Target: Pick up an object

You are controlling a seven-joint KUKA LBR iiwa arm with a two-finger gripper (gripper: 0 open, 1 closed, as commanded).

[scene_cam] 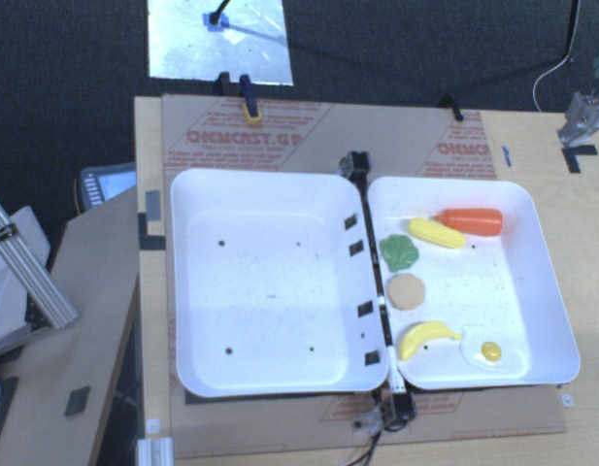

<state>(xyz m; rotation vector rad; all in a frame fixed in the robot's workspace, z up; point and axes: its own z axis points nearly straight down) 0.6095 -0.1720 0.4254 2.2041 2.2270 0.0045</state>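
Nearest the front edge, a toy fried egg lies in the front corner of the right bin, with a yellow banana just beside it toward the divider between the bins. Behind the banana sits a flat tan disc, and behind that a green leafy piece, both close to the bin's inner wall. Farther back, a yellow oblong piece lies touching, or nearly touching, an orange carrot-like piece near the rear wall. The left bin stands alongside, its rim against the right bin's. Both rest on a printed cardboard sheet on the wooden surface. I cannot tell the gripper's state, nor how the objects lie relative to it.
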